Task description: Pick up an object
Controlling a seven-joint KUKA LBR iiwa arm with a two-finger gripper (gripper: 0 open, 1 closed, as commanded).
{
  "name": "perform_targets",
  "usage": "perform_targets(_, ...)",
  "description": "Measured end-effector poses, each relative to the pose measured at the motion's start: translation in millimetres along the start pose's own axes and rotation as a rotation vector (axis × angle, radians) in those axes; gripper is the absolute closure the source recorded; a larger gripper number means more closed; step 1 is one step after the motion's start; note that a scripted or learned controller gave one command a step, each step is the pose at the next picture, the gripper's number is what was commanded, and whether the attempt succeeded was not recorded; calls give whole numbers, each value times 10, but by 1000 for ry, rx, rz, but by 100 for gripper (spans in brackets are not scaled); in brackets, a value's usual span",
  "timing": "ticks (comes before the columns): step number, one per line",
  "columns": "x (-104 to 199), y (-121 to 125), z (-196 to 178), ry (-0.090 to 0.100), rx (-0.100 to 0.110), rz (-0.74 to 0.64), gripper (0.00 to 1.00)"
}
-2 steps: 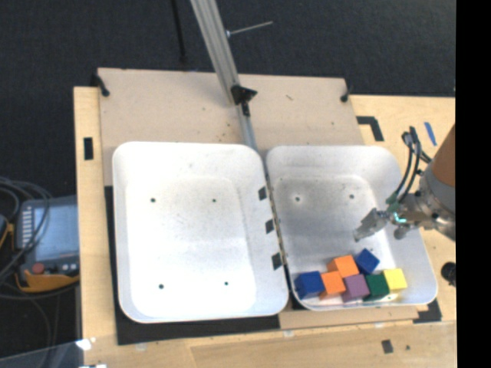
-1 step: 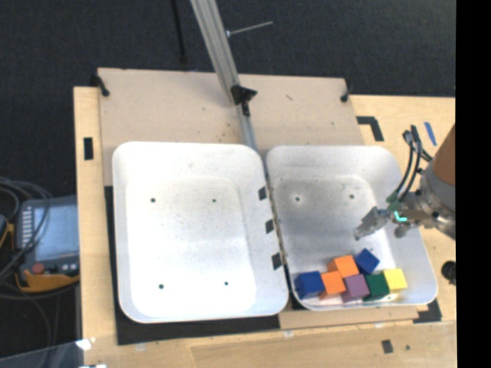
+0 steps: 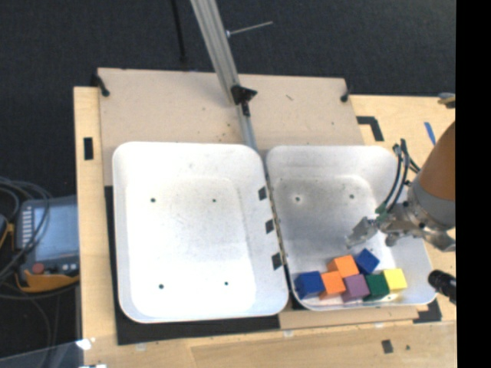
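while the claw [image 3: 367, 234] hovers (right bin [image 3: 322, 171]), coloured blocks [image 3: 351, 277] cluster just below.

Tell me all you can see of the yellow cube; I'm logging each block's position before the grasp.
The yellow cube is a small, matte, solid-coloured block sitting flat on the floor of the right bin, near its front right corner. It is the rightmost of the cluster, and its left side appears to touch the green cube. The gripper hangs above and to its left, not touching it.
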State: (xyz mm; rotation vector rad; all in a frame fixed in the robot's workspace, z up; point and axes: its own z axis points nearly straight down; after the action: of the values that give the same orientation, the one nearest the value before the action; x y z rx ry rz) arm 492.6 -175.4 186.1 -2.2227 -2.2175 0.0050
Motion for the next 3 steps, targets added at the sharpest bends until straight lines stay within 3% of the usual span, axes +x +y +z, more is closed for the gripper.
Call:
perform_targets(1, -41, 5, 614, -1, -5, 0, 0)
perform_targets(2, -57, 34, 879, -3, -12, 1, 0)
perform_targets(3, -60, 54, 758, -2, -19, 7, 100)
